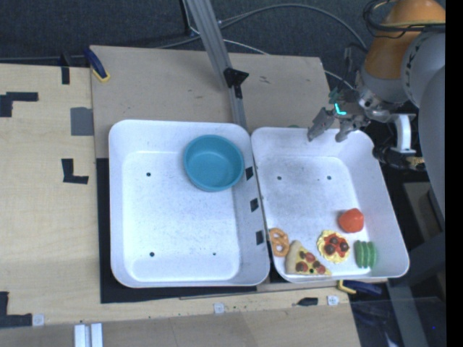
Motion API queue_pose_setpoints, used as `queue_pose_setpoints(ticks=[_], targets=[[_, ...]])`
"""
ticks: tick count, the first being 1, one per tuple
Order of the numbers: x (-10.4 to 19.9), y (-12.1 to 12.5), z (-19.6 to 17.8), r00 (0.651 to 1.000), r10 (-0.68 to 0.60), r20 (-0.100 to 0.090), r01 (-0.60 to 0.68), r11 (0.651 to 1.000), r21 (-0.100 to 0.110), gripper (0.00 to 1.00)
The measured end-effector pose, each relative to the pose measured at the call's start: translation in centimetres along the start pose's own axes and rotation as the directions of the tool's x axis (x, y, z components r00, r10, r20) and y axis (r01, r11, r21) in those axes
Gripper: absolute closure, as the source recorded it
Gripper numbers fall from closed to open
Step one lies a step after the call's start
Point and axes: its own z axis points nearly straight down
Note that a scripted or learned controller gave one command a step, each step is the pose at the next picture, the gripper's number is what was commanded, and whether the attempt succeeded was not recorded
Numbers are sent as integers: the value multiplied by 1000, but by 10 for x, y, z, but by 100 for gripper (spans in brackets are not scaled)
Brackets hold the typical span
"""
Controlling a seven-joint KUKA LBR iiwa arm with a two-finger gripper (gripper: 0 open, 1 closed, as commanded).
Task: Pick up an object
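My jaws (327,131) hang spread and empty over the right bin's (311,186) far rim; the green pepper (365,254) lies lengthwise, pointing near-to-far.

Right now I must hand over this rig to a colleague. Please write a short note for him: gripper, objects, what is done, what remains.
Gripper: open, holding nothing, above the far edge of the right bin.
Right bin, near end: red tomato, pretzel, pizza slice, small round pizza, green vegetable.
Left bin: blue bowl at the far side.
Done: nothing picked yet.
Left: reach down, grasp one object, lift it.
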Motion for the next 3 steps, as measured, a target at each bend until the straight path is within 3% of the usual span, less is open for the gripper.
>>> queue_pose_setpoints(ticks=[1,3], targets=[[0,0,0,1000,0,0,0,1000,0,0],[-1,-7,103,1000,0,0,0,1000,1,0]])
